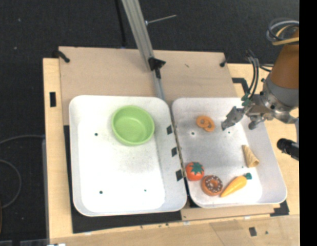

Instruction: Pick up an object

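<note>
My claw [244, 118] hangs over the right bin [220, 199], toward its 2 o'clock corner. The two fingers are spread wide apart, one dark finger [231, 119] reaching out toward 9 o'clock and the other by the bin's right rim, and there is nothing between them. My grey arm with its orange band [288, 68] comes in from 3 o'clock.

Just off my claw at 9 o'clock lies a small orange ring-shaped toy [204, 122], near but not touching my fingers. At 5 o'clock from my claw, beside the right rim, lies a tan cone [250, 155]. Along the bin's 6 o'clock edge sit three more pieces: a red tomato with a green top [194, 171] against the left wall, a brown doughnut [212, 185] just beside it, and an orange carrot [234, 185] touching or nearly touching the doughnut; I cannot tell which.

The left bin [92, 188] holds a green bowl [133, 125], upright, toward its 12 o'clock side. Both bins rest on the bench [122, 70].
</note>
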`<state>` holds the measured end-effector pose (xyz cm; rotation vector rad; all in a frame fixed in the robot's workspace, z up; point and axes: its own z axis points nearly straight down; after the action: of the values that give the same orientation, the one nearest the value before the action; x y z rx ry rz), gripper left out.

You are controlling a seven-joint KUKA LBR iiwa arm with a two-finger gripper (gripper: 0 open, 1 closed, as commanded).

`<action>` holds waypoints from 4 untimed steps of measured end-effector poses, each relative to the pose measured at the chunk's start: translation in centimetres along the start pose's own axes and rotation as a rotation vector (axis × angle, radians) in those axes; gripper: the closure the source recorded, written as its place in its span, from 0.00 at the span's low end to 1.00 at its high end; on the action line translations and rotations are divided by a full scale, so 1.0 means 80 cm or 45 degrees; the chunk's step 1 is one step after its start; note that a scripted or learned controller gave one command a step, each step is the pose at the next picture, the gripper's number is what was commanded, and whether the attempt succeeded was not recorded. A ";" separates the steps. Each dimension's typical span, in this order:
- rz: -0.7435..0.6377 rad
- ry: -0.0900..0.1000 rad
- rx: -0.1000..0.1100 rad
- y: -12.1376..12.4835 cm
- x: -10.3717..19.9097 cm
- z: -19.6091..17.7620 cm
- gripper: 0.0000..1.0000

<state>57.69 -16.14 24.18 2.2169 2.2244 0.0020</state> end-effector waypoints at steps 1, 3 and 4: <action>0.001 0.001 -0.001 0.000 0.000 0.000 0.00; 0.006 -0.002 0.008 -0.021 -0.003 0.122 0.00; 0.008 -0.003 0.003 -0.021 -0.005 0.178 0.00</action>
<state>56.05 -16.52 9.92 2.2236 2.2177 -0.0036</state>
